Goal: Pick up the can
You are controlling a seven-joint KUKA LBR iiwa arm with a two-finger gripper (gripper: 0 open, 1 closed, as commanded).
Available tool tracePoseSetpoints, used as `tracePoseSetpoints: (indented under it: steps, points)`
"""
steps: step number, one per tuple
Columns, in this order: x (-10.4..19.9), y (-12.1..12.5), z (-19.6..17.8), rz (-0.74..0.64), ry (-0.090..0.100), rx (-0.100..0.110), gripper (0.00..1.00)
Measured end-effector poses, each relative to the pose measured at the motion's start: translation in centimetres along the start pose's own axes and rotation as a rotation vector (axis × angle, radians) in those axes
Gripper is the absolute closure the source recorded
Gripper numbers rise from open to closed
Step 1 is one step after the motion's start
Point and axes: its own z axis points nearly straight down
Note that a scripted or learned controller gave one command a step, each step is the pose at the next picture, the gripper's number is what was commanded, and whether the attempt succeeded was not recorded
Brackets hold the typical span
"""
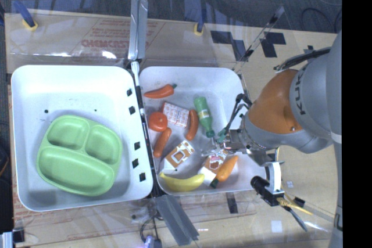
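A small red-and-white item that looks like the can (215, 158) lies in the right bin (229, 79), between a carrot and a small box. My gripper (225, 139) hangs low over the bin's right side, just above that item and right beside the cap end of a green bottle (203, 115). Its tip is dark and partly hidden by the wrist. Nothing is seen held in it. A second red-and-white package (174, 112) lies further left, near the bin's middle.
The right bin also holds an orange pepper (160, 91), a tomato (157, 121), a sausage (192, 124), two carrots (162, 142) (226, 169), a brown box (180, 154) and a banana (181, 182). The left bin (35, 84) holds a green divided plate (78, 154).
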Motion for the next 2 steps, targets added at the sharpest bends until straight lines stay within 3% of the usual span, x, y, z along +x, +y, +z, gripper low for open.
tracePoseSetpoints:
  steps: [1, 2]
  points:
    - [3.4, -0.3, -9.7, 0.331, 0.001, 0.006, 1.00]
    - [13.1, -0.8, -8.8, 0.529, 0.002, 0.009, 1.00]
